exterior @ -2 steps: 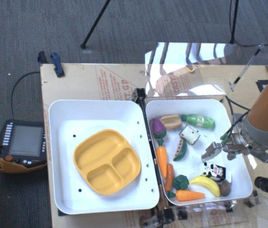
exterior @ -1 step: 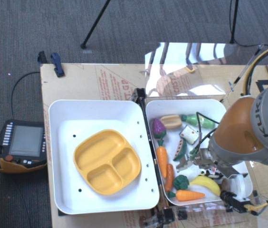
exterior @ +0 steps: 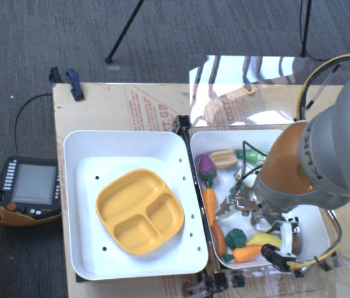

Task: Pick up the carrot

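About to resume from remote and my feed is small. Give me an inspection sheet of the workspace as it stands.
Surface: bench with two white bins; left bin holds a yellow divided plate.
Job's things: carrot lies along the left wall of the right bin; a second orange carrot-like piece lies near the front wall.
Clutter: purple vegetable, bun-like piece, green broccoli-like piece, yellow piece.
Grippers: gripper is low in the right bin, right of the carrot; grasp not discernible.
Cables: black cable to the teach pendant; cables at the arm.
Surroundings: dark carpet, tripod legs, blue clamp.
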`<state>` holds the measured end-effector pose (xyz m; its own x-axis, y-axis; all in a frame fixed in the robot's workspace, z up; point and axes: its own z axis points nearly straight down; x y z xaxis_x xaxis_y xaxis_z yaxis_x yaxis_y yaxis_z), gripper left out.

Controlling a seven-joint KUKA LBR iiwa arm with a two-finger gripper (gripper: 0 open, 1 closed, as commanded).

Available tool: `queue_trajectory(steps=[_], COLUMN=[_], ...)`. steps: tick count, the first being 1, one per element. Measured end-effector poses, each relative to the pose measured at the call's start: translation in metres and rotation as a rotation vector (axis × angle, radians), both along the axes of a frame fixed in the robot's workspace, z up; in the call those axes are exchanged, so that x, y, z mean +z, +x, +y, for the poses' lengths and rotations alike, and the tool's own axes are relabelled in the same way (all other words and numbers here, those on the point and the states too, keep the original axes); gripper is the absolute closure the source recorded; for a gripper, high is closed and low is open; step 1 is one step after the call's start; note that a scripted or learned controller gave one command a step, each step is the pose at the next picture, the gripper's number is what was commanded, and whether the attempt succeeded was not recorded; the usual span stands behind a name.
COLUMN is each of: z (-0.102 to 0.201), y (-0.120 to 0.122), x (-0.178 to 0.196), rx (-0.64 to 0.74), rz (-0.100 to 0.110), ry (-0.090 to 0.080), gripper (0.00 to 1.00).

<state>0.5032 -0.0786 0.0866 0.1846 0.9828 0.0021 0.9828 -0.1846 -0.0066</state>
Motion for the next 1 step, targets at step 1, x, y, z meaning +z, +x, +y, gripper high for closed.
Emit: queue_trajectory(steps=[1], z=[-0.0152], y=[0.0415], x=[-0.0003], rx=[-0.312], rz=[0.004], ry=[-0.002], gripper=[0.00])
